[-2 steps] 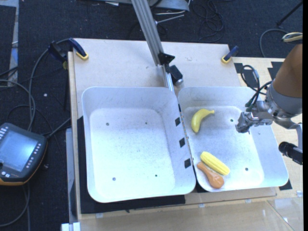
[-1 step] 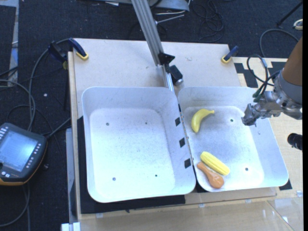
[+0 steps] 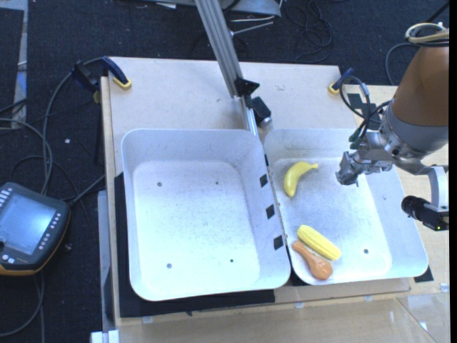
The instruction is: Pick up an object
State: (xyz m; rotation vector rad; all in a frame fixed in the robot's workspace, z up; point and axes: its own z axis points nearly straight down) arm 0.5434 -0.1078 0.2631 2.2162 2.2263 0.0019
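Note:
In the right bin (image 3: 378,213) lie three toy foods. A yellow banana (image 3: 296,176) rests near the bin's upper left. A yellow corn cob (image 3: 318,242) lies toward the front, touching an orange carrot-like piece (image 3: 314,260) just below it. My gripper (image 3: 348,174) hangs over the bin's upper middle, a short way to the right of the banana and apart from it. Nothing shows between its fingertips.
The left bin (image 3: 193,213) sits beside the right one, with a divider wall carrying black clips between them. A slanted metal rail (image 3: 225,45) crosses the bench's back. A handheld pendant (image 3: 28,224) lies on the floor at far left.

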